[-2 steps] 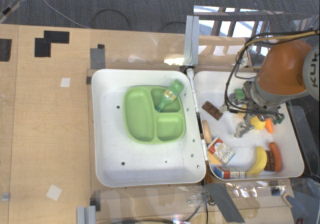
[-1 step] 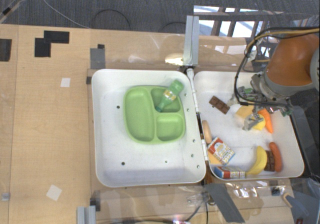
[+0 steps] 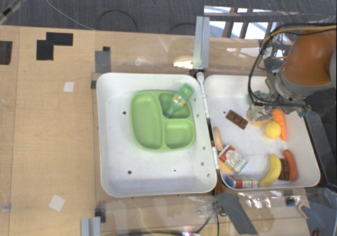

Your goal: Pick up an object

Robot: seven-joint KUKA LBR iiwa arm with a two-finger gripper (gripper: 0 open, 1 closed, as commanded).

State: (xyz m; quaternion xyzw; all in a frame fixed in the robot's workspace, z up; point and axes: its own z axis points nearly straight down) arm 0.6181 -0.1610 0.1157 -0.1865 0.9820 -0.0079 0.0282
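Several candidates crowded under pincer [image 3: 261, 115] in right bin [image 3: 310, 177]: lemon [image 3: 273, 130] touching carrot [image 3: 280, 123], chocolate bar [image 3: 236, 119] just left. Pincer opening: cannot tell, hidden by wrist. Risk: nudging the lemon, rolling away; glancing off neighbours; closing on nothing.

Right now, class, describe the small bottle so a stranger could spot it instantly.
Find the left white bin, which holds a green divided tray. The bottle lies tilted across the tray's upper right compartment. It alone is translucent green with a yellow label band.
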